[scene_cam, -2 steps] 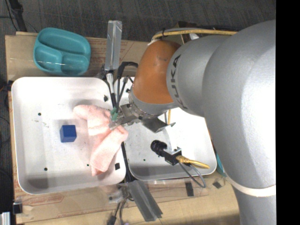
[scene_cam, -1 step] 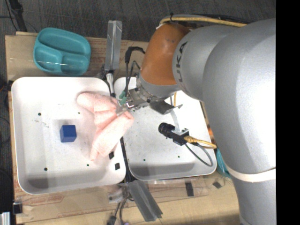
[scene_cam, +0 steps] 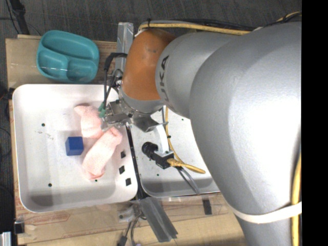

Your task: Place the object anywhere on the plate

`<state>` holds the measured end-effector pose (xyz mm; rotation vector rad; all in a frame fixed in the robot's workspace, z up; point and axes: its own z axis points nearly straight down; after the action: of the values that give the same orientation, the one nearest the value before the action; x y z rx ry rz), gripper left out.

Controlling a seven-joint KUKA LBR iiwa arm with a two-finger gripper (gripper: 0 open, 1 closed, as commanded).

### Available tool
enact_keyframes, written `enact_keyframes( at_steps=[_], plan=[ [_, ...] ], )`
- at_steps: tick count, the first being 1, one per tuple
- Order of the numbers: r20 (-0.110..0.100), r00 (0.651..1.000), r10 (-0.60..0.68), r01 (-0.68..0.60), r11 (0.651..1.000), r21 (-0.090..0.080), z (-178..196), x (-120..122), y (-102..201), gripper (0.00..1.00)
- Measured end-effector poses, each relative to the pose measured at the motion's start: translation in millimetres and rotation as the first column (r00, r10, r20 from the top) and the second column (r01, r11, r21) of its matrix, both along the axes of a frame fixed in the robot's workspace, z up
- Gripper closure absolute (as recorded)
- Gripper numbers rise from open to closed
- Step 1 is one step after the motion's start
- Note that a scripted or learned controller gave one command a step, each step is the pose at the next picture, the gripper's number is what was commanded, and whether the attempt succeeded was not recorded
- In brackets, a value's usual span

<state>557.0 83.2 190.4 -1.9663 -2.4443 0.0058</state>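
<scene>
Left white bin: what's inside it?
The left white bin holds a small blue cube and a floppy pink cloth item. The gripper covers its upper right corner.

The left white bin (scene_cam: 31, 188) lies on a wooden surface (scene_cam: 20, 47), whose bare boards show past the bin's upper left corner and along its lower edge. Inside this bin, a small blue block (scene_cam: 74, 145) rests on the floor near the middle, apart from every wall. Small dark dots (scene_cam: 43, 125) mark the bin's floor towards its corners. The right white bin (scene_cam: 174, 192) sits just beside the left bin, their long rims meeting. Above the left bin, beyond the surface, lies dark carpeted floor (scene_cam: 66, 4). A grey metal bracket (scene_cam: 159, 222) sticks out below the left bin's lower right corner.
</scene>
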Motion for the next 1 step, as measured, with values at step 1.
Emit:
enact_keyframes(
  at_steps=[1],
  plan=[
    [-0.001,0.998,-0.068,0.068,0.998,-0.001,-14.0,-3.1,46.4,1.00]
  ],
)
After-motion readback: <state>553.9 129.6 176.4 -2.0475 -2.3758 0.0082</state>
